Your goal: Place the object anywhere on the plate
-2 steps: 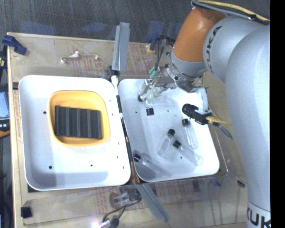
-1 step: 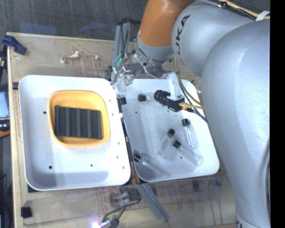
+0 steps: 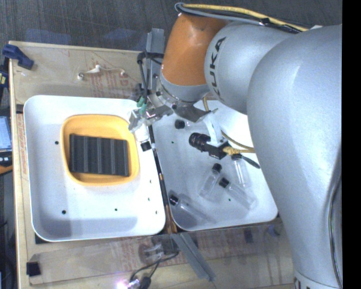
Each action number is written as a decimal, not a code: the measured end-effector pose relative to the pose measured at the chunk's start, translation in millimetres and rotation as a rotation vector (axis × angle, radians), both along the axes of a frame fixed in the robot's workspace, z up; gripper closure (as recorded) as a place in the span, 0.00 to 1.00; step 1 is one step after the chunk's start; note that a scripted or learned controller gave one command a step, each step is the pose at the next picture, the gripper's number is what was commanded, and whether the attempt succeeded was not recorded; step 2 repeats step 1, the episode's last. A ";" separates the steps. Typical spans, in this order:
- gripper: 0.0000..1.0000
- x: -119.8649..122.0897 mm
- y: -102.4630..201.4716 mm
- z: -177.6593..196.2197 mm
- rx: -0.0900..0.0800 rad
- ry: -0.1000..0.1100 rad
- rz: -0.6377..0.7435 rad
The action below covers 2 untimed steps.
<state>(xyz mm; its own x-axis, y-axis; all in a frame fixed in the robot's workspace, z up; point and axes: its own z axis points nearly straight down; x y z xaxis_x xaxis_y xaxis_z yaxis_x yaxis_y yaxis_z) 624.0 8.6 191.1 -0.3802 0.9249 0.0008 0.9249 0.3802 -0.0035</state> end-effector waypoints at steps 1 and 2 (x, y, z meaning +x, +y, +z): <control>0.00 0.1 -0.5 0.2 0.000 -0.001 -0.001; 0.00 0.1 -0.5 0.2 0.000 -0.001 -0.001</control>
